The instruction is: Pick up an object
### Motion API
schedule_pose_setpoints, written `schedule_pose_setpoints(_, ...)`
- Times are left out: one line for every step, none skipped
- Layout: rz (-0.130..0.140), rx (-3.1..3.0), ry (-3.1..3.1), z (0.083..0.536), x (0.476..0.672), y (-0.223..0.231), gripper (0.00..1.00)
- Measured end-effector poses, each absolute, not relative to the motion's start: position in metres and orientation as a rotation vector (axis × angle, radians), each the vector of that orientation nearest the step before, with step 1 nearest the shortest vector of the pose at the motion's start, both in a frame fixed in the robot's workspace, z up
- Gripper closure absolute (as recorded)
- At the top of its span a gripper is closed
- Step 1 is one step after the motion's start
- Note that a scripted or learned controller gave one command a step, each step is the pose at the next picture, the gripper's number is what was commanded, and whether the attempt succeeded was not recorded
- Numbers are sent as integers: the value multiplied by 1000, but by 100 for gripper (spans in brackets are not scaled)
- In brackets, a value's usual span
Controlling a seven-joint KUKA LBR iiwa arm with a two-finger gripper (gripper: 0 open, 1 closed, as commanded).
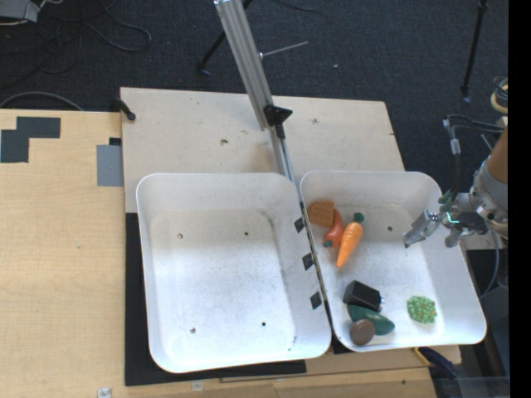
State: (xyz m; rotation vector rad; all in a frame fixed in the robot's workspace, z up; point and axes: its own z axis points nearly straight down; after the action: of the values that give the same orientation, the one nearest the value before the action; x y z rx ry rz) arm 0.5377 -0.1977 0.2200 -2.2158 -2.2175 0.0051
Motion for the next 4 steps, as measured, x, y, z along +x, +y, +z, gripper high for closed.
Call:
schedule_pose_setpoints(1,-2220,-2219,222,539,-198,0)
schedule_pose_setpoints(5,-2218,-2216,172,543,-205,0)
schedule_pose_setpoints(6,-2217,-2214,107,543,-203,0)
schedule_pose_setpoints(1,-2224,-2218,92,543,-202,0)
